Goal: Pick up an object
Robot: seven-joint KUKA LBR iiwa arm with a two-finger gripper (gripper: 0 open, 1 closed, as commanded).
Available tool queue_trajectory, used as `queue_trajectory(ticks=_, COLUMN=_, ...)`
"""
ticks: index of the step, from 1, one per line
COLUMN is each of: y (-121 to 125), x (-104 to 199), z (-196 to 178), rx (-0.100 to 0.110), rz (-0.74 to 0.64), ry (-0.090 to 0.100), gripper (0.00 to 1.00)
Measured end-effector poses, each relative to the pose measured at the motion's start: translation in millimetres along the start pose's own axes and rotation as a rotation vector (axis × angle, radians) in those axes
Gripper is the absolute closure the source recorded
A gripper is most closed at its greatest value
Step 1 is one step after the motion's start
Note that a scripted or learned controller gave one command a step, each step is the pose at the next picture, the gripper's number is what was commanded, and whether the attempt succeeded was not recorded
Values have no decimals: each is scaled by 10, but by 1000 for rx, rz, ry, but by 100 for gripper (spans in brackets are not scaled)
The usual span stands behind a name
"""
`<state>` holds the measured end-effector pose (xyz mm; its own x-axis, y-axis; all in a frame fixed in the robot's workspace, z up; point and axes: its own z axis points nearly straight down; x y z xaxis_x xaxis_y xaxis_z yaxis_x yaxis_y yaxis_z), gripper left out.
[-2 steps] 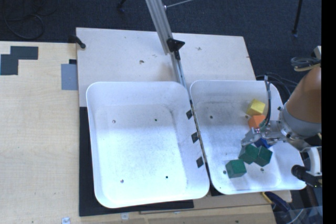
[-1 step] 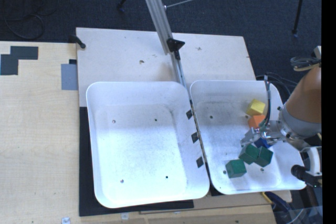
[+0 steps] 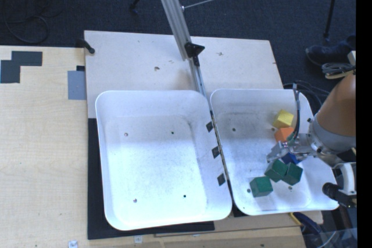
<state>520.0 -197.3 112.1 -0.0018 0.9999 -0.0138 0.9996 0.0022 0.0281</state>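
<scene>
In the right bin (image 3: 244,125) lie a yellow block (image 3: 284,119) and, just below it, an orange block (image 3: 283,133). Two dark green blocks (image 3: 277,170) (image 3: 293,175) sit close together nearer the front, with a third green block (image 3: 261,186) a little to their left. My gripper (image 3: 283,154) is low in this bin, between the orange block and the green pair, directly above the greens. A small blue piece (image 3: 291,157) shows at the gripper's tip, partly hidden. Nothing is clearly lifted off the bin floor.
The left bin (image 3: 116,125) stands beside the right one, with a divider with black clips (image 3: 215,151) between them. A slanted aluminium bar (image 3: 174,14) rises behind the bins. The arm's grey and orange body (image 3: 340,116) overhangs the right bin's right rim.
</scene>
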Motion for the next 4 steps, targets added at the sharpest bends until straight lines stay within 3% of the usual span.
queue_trajectory(ticks=1, y=-1, x=-6, z=2, rx=-1, rz=0, ry=-1, gripper=0)
queue_trajectory(ticks=2, y=8, x=-34, z=-110, rx=-5, rz=2, ry=-3, gripper=100)
queue_trajectory(ticks=3, y=6, x=-33, z=-106, rx=-5, rz=4, ry=-2, gripper=0)
queue_trajectory(ticks=4, y=81, x=82, z=-14, rx=-2, rz=2, ry=0, gripper=0)
